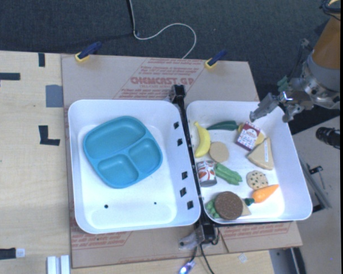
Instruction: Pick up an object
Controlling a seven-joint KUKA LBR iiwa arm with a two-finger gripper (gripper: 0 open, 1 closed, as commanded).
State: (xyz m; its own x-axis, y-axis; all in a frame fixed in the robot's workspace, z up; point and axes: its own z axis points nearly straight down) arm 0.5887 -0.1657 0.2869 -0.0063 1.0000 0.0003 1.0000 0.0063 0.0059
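The right bin holds several toy foods. Among them are a yellow banana, a red carton, a pale sandwich wedge, a small can, a green pickle, an orange carrot and a brown burger. My gripper hovers over the bin's far right corner, just above and to the right of the red carton. Its two fingers are spread, so it is open, with nothing between them.
A blue divided plate lies in the left bin. A black divider with clips runs between the bins. A green bean, a round cracker and a speckled cookie also lie in the right bin.
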